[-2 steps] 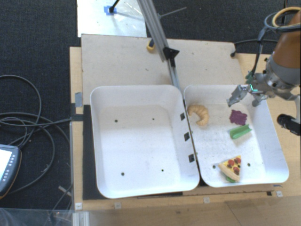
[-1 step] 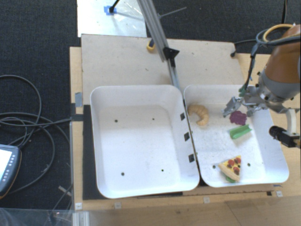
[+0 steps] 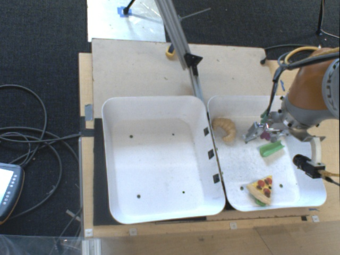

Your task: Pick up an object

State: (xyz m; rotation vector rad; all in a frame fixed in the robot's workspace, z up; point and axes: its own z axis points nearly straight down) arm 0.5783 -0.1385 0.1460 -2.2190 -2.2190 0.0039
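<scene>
Gripper [image 3: 255,133] above the right bin [image 3: 319,198], nothing visibly held.
We could not tell how its jaws stood; the green block [image 3: 271,150] lay just beside them toward the front edge, long axis slanted, croissant [image 3: 225,128] farther left.

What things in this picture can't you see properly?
- In the camera view, the silver two-finger gripper is too small and blurry to tell how it stands.
- A pink-purple thing sits by the gripper; the metal hides most of it, so I can't name it.
- The flat green piece is too small to identify.
- The grey and orange arm is cut off by the right edge.
- It also covers the right white bin's far corner.
</scene>
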